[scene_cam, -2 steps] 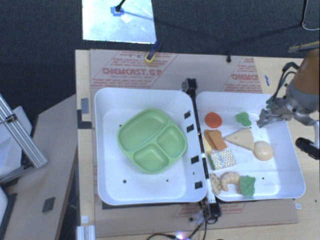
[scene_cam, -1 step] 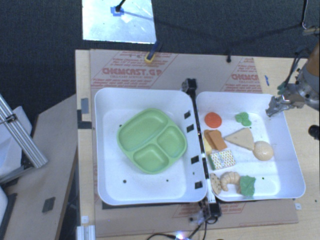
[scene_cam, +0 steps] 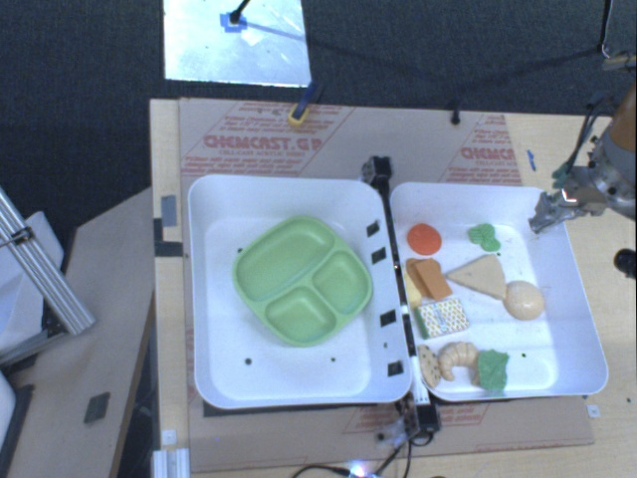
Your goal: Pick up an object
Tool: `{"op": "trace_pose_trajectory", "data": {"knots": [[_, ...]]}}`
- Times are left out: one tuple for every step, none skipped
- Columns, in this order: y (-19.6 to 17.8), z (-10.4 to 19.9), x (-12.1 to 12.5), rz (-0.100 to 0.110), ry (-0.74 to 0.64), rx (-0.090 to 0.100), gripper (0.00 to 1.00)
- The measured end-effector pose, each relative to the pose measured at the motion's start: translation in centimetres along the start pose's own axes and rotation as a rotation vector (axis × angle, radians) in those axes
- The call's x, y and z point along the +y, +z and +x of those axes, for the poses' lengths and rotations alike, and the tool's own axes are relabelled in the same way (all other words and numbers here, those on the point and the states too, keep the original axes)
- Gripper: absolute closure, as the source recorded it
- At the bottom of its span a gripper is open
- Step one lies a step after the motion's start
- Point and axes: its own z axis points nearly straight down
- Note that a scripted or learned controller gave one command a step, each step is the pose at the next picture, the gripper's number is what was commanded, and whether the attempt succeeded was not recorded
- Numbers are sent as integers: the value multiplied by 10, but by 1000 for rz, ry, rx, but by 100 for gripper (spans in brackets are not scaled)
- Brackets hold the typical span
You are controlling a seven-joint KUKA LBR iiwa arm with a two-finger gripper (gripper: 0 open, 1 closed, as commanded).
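The right bin (scene_cam: 572,297) holds several toy foods: an orange round piece (scene_cam: 425,238), a small green piece (scene_cam: 485,235), an orange-brown block (scene_cam: 429,279), a tan wedge (scene_cam: 481,277), a cream ball (scene_cam: 524,300), a speckled block (scene_cam: 443,317), a tan shrimp-like piece (scene_cam: 455,358) and a green chunk (scene_cam: 493,368). My gripper (scene_cam: 550,210) hangs at the bin's far right corner, above the rim and apart from all the foods. Nothing shows between its fingers.
The left bin (scene_cam: 214,267) holds a green divided plate (scene_cam: 302,280). A black divider with clips (scene_cam: 390,267) runs between the bins. A shiny metal sheet (scene_cam: 237,28) lies beyond the bench. A cable (scene_cam: 518,68) trails at the top right.
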Motion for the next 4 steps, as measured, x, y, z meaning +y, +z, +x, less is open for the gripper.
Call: {"op": "trace_pose_trajectory", "data": {"knots": [[-7, 57, -4, 1, -3, 2, 100], [-13, 103, -16, 2, -3, 2, 100], [-14, 150, -29, 3, -3, 2, 100], [9, 177, -34, 3, -1, 2, 100]]}}
